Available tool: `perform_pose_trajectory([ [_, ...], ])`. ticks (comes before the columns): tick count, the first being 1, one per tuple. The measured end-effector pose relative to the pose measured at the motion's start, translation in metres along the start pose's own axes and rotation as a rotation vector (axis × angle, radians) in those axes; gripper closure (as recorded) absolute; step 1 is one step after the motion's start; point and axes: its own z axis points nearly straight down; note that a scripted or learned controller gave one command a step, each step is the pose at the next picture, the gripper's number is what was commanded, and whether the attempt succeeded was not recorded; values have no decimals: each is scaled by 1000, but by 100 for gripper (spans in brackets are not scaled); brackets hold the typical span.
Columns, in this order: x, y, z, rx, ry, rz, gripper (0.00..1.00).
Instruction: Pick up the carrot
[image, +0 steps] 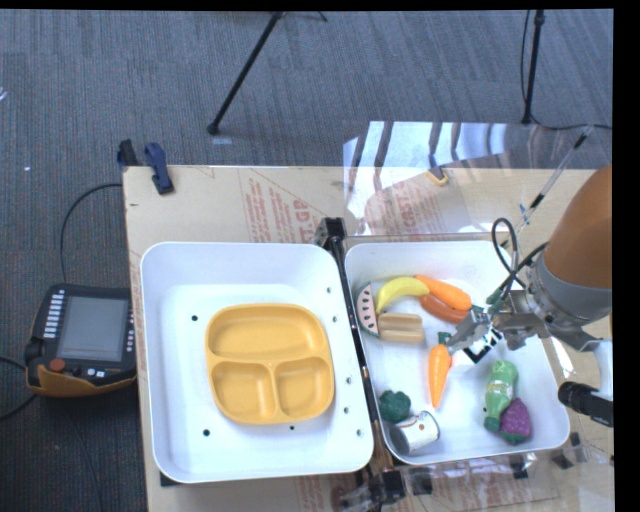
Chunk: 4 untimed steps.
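Note:
The carrot (439, 370) is orange and tapered and lies in the right bin (556, 400), near its middle. Its thick end points toward the back and its tip toward the front. My gripper (472, 335) hangs just above and to the right of the carrot's thick end, close to it. Nothing is visibly held in it. The arm's grey wrist and orange band (585, 240) come in from the right over the bin's edge.
Around the carrot lie a banana (400, 290), two orange pieces (446, 295), a watermelon slice (368, 308), a tan block (400, 327), a broccoli (394, 405), a metal cup (420, 431), a green vegetable (500, 386) and a purple one (517, 421). The left bin (170, 300) holds a yellow divided plate (270, 362).

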Motion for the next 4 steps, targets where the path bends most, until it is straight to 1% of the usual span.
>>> perform_pose_trajectory([
  [1, 20, 9, 102, -35, -12, -100, 0],
  [2, 16, 9, 92, -36, -13, -87, 100],
  [3, 124, -8, 24, -1, 1, 124, 100],
  [4, 91, -9, -15, -2, -2, 354, 100],
])
